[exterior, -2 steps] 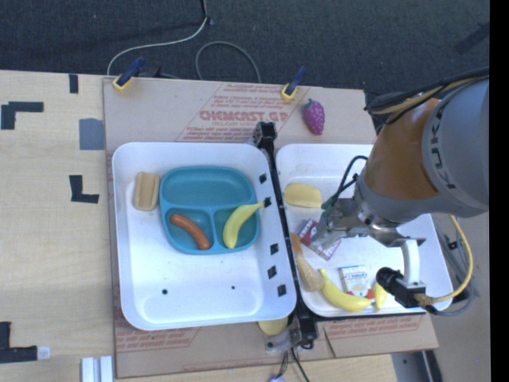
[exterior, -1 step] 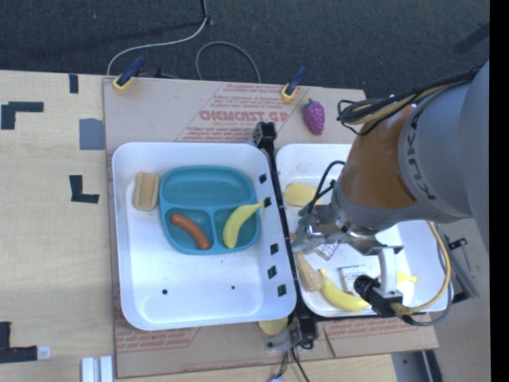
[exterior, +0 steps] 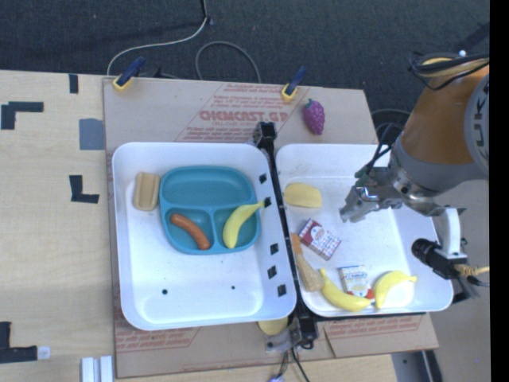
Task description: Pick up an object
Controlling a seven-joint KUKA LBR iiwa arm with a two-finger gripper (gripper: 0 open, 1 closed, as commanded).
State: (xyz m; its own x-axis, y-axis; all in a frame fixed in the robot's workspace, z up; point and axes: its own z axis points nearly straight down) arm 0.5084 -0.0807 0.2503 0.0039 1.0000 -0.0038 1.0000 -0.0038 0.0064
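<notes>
The gripper point(exterior: 359, 205) hangs over the right bin point(exterior: 413, 249), just right of the pale yellow block point(exterior: 303, 196); whether it is wide or narrow I cannot tell, and nothing shows in its grasp. Below that block lies a red-and-white packet point(exterior: 320, 239). Further below it, near the bin's front wall, lie a small carton point(exterior: 355, 280) and 2 bananas point(exterior: 347, 297) point(exterior: 394, 286). In the left bin point(exterior: 127, 245), a teal tray point(exterior: 203, 189) holds a sausage point(exterior: 191, 231) and another banana point(exterior: 238, 224). Purple grapes point(exterior: 314, 115) lie on the cardboard above the block.
</notes>
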